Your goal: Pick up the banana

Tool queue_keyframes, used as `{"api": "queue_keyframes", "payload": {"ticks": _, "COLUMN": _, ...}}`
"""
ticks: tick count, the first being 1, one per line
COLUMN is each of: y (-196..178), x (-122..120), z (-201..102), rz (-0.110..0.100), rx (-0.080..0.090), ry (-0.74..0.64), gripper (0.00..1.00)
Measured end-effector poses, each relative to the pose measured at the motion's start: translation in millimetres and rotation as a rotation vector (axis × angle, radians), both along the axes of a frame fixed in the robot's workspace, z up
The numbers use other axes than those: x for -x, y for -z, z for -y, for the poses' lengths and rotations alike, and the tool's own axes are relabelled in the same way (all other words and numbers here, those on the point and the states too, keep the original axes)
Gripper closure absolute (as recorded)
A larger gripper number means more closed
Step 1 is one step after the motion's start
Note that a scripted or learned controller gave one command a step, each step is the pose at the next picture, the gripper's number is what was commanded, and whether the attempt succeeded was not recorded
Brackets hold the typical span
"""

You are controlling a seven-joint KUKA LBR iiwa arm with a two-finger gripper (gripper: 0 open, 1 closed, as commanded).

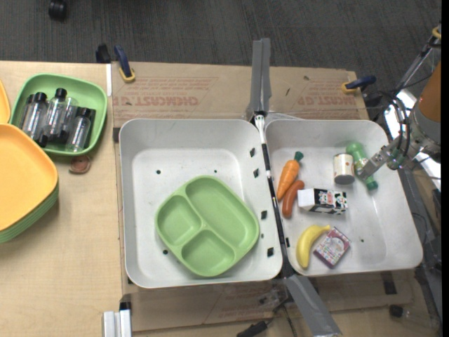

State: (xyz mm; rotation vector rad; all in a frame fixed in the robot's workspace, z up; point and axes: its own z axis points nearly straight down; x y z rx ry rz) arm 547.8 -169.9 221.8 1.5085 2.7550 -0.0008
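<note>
The banana (309,243) lies at the near edge of the right bin (393,258), touching a pink packet (331,248), which crowds one side of any grasp. Beyond it sit a milk carton (324,200), a sausage (291,196) and a carrot (287,175). Farthest, the tool (375,161) hovers by a green bottle (359,161) and a can (343,168), well apart from the banana; whether it is clenched or released, I cannot tell.

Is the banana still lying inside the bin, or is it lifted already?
Lying in the right bin: the banana rests on its floor beside a pink packet.
</note>
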Motion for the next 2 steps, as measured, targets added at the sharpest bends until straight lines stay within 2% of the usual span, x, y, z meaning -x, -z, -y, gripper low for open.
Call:
{"api": "queue_keyframes", "payload": {"ticks": 1, "y": -7.7, "x": -73.1, "z": -13.3, "rz": 0.002, "rx": 0.001, "ry": -0.062, "gripper": 1.00}}
{"api": "queue_keyframes", "payload": {"ticks": 2, "y": 3.4, "x": -111.5, "z": -65.0, "rz": 0.002, "rx": 0.001, "ry": -0.007, "gripper": 1.00}}
